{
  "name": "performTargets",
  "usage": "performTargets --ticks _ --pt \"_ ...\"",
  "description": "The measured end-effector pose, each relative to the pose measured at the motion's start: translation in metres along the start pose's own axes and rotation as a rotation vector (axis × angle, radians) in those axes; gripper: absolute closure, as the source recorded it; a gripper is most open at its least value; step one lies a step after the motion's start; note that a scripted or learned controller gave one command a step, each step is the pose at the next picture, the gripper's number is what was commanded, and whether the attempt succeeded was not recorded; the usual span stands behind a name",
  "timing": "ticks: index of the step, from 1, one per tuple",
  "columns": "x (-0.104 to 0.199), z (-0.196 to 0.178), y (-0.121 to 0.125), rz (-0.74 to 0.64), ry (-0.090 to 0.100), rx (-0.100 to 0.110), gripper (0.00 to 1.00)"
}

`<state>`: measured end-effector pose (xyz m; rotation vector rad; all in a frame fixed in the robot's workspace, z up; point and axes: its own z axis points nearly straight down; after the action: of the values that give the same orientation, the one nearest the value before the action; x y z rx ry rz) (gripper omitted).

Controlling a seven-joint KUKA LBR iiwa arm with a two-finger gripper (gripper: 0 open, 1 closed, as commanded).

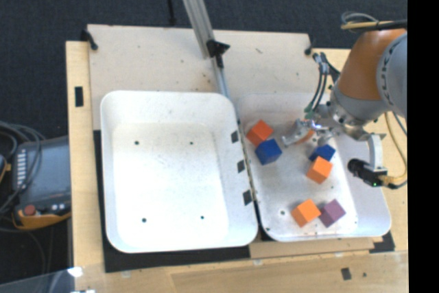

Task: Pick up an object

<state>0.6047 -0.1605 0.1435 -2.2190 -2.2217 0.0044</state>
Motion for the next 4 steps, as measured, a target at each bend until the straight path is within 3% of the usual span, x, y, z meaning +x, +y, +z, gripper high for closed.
performTargets --ticks 1,2,4 --pt "-0.001 0.025 0.001 0.001 0.0 -0.006 0.0" --pt "-0.002 0.016 0.001 0.006 0.001 -0.007 1.0" --pt "0.009 -0.09 0.013 -0.003 -0.001 -0.01 1.0"
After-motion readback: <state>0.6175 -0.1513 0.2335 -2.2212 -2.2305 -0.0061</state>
